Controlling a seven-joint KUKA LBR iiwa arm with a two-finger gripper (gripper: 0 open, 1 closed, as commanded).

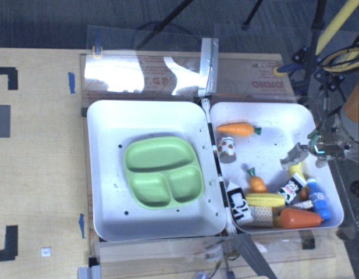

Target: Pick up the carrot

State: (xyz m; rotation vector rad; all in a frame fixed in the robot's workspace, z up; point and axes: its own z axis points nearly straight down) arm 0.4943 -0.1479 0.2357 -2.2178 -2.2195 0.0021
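My gripper (306,154) hovers by the right bin's (284,114) right wall, much of my arm cut off at the frame edge; I cannot tell its state. The carrot (235,129) lies apart near the far wall, bare floor around it.

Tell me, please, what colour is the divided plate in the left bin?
The divided plate is light green, seen clearly in the camera view.

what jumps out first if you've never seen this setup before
The green divided plate stands out, lying alone in the left bin. Next comes the heap of toy food crowded into the near corner of the right bin, with the carrot lying apart near its far side. The gripper hangs over that bin's right edge.
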